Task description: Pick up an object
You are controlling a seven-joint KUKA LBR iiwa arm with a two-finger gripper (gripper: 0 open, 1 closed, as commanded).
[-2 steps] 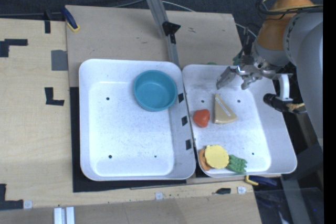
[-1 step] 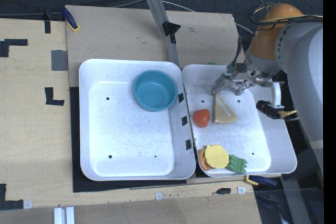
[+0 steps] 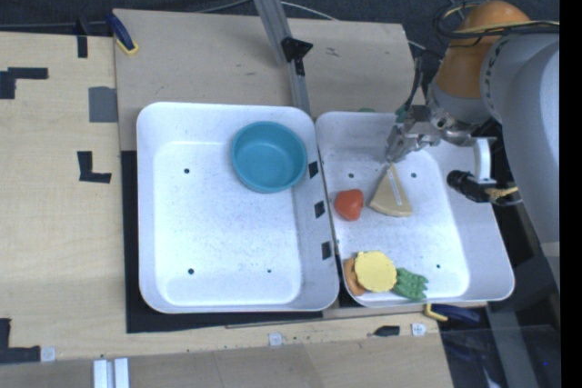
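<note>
The gripper (image 3: 400, 146) hangs low in the right bin (image 3: 473, 273), just at twelve o'clock from the tan wedge (image 3: 392, 195), and nothing is lifted yet, so the grab and the lift are left to do.

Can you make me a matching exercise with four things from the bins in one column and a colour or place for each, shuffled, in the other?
Things:
1. bowl
2. tomato
3. cheese wedge
4. burger toy

Descriptions:
A. pale, just below the gripper in the right bin
B. yellow and round, near the right bin's front edge, beside a green piece
C. blue, at the back of the left bin
D. red, close to the wall between the two bins

Pairs: 1-C, 2-D, 3-A, 4-B
</note>
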